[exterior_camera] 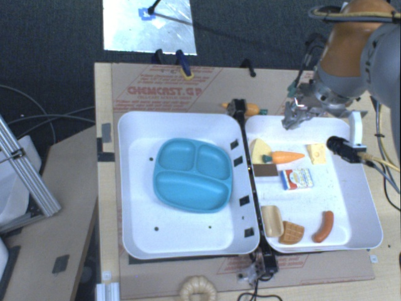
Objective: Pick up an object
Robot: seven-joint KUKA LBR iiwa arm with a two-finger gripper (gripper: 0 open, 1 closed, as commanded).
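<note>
Dark carpet surrounds a cardboard-topped bench (163, 86) bearing two shallow white plastic bins side by side. Left bin (135, 187) holds a smooth blue tray (193, 174) with three rounded compartments. Right bin (360, 199) holds toy food: a pale yellow wedge (259, 149) at its far left, an orange carrot (288, 157) lying just beside it, a dark brown bar (265, 170) just near of both, a pale cheese square (316, 153) to the right, and a small red-and-white printed box (296, 179) in the middle. Along the near edge lie a beige bread slice (271, 221), a brown gridded waffle (291, 232) touching it, and a glossy reddish sausage (323, 226) further right. From the right, the grey arm (357, 49), orange at the wrist, hangs its gripper (293, 119) above the right bin's far rim, apart from the food; whether the claw is spread or pressed together cannot be told. A braided ring (199, 289) sits at the bench's near edge
</note>
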